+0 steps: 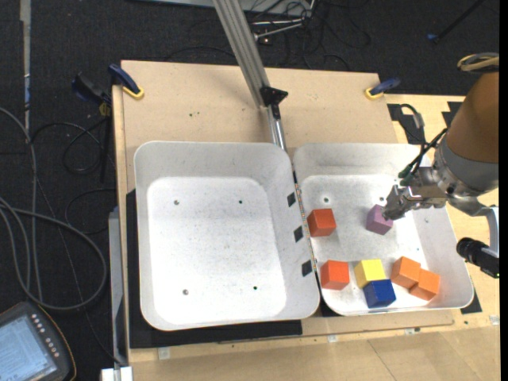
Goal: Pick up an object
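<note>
Right bin (444, 213) holds seven blocks: purple block (379, 220) near centre; orange-red cube (321, 222) at its 9 o'clock; red-orange cube (335, 274), yellow cube (369, 271), blue cube (379, 293) and two orange cubes (417, 278) along the 6 o'clock wall. Left bin (214, 228) is bare. Gripper (394, 207) sits at the purple block's 1 o'clock edge; jaw state: cannot tell. No legible writing.

Arm (476, 145): bulky rounded link, orange band above a grey wrist segment.
Cables: thin dark wires looped beside the wrist.
End effector (394, 207): small, dark grey-black metal block with compact fittings.
</note>
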`<action>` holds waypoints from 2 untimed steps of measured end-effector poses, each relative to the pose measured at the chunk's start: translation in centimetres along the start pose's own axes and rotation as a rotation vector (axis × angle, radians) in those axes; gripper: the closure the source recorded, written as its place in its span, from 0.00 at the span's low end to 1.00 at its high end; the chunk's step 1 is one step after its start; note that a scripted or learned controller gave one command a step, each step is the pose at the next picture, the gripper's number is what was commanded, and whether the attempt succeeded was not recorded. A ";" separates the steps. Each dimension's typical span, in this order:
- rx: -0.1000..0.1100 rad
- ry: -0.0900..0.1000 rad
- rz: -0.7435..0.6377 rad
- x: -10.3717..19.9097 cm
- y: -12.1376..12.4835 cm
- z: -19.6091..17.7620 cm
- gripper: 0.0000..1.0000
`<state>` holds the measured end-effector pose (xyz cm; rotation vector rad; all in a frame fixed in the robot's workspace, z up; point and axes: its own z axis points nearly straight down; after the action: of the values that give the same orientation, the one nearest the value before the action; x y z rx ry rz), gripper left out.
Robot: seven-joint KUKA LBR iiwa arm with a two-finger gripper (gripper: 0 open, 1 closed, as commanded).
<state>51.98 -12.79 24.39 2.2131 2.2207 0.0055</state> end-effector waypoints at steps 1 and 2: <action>0.003 0.003 -0.005 4.8 2.4 -0.8 1.00; 0.004 0.003 -0.005 9.4 5.2 -0.9 1.00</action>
<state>57.14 -3.33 25.31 2.2114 2.2294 0.0044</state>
